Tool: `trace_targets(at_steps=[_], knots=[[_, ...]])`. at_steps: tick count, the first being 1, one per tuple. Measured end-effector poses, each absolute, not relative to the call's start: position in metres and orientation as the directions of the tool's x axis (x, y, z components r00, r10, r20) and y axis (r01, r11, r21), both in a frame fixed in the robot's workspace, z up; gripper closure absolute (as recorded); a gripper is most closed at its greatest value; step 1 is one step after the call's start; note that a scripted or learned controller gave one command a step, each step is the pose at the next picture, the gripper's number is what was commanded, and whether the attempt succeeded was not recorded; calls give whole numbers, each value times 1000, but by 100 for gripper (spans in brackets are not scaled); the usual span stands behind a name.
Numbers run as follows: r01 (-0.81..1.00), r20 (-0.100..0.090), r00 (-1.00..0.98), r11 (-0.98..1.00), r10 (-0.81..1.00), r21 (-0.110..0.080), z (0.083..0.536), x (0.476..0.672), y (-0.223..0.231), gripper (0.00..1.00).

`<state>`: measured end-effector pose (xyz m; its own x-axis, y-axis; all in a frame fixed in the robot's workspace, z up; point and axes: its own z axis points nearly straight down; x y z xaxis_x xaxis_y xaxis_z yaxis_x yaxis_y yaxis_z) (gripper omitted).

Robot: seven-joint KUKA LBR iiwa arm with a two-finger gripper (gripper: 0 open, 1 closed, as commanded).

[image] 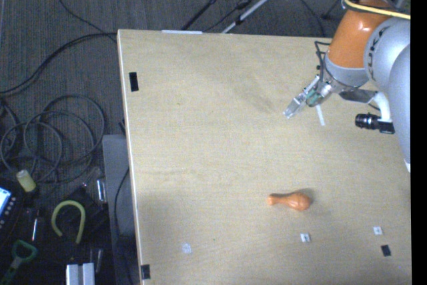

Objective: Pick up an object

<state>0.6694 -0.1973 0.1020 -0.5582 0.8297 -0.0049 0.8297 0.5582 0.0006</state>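
We see the gripper [305, 103] hanging over the upper right part of the table [200, 143], well apart from the one thing worth picking, an orange, pear-shaped object [291, 200] lying on its side lower down, its narrow neck pointing left and its bulb to the right.

What worries us first is the gap: the arm [373, 50] needs to travel down the view and then descend, and any error in where it stops would put the gripper beside the object rather than over it. The shape adds to that. We judge the object rounded and smooth, so a close across the bulb could squeeze it out sideways, and a touch from one side before the other would likely roll or spin it on the bare wood. A close on the thin neck may hold too little. Coming down too far would drive the gripper into the table.

The gripper looks slightly spread, two pale tips showing with a gap between them, though the picture is blurred there and we hold that loosely. Nothing sits between the tips. Whether they brush the table or hang just above it we cannot tell from this slant.
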Motion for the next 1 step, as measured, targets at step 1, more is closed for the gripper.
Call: trace_targets(at_steps=[1], knots=[[886,-1,-464,464,886,2,172,669,-156,100]])
